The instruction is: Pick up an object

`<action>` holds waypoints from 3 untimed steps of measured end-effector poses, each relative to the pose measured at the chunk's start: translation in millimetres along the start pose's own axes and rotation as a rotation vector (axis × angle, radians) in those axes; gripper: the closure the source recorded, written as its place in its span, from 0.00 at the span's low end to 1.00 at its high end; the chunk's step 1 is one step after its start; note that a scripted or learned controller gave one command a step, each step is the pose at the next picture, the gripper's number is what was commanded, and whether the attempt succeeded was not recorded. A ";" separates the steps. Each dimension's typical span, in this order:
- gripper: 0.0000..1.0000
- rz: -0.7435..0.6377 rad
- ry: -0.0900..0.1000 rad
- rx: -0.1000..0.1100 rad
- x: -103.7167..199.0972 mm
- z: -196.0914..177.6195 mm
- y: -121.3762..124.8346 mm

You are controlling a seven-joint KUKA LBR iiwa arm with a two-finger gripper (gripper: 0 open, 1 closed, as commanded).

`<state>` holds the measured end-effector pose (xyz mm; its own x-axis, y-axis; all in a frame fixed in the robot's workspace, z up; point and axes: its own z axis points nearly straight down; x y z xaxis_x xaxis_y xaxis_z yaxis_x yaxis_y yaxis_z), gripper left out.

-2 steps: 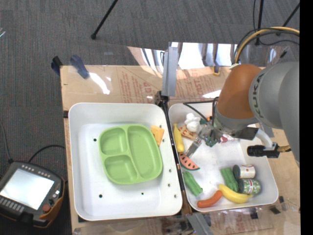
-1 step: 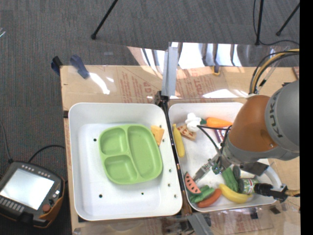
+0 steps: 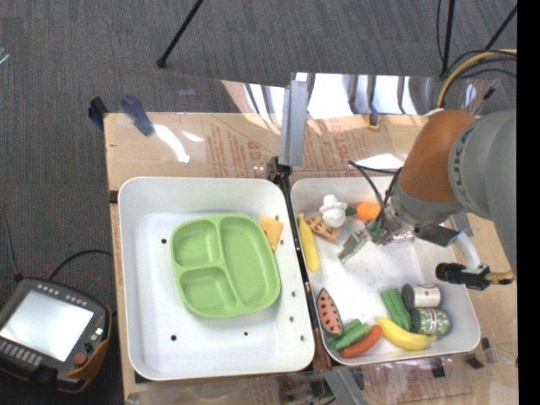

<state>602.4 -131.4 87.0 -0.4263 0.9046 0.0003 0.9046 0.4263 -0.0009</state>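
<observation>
Hovering over the right bin [image 3: 469,327], the pincer [image 3: 354,247] is spread apart and grasps nothing. Just beside it lies the waffle piece [image 3: 321,226], probably light, stiff plastic; taking it across its narrow sides seems safest.

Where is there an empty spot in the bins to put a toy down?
Left bin: bare floor along the front and left of the green tray. Right bin: a bare patch mid-floor, between the gripper, watermelon slice and cans. Its front and back-left corners are crowded.
</observation>
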 end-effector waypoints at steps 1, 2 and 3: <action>0.00 0.048 0.001 -0.001 15.1 -0.5 52.4; 1.00 0.041 0.001 0.004 16.8 -9.7 52.7; 1.00 0.120 -0.005 -0.008 -28.0 -89.9 35.1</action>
<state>646.2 -141.8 176.9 -0.3152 0.9490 -0.0047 0.9490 0.3152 0.0074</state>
